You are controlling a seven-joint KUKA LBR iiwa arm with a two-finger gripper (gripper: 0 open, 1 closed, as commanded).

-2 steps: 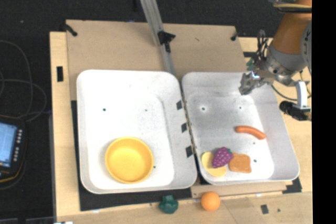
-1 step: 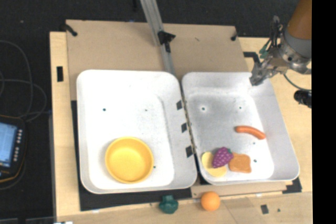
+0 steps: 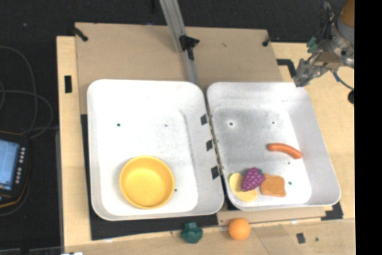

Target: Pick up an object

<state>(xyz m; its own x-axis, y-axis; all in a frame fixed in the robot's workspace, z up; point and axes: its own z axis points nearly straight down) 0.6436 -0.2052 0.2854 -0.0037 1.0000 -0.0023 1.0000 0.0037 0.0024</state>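
Nothing is picked up yet: my jaws (image 3: 303,76), whose state I cannot tell, hang past the right bin's (image 3: 262,98) far right corner, while the orange sausage (image 3: 285,150) lies untouched inside

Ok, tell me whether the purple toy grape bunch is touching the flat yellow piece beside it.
Touching: in the camera view, the purple grape bunch overlaps the flat yellow piece, with no gap.

The single camera was fixed high above the counter (image 3: 68,146), looked down at a slant from the front side, and kept both white bins (image 3: 101,98) fully in frame.
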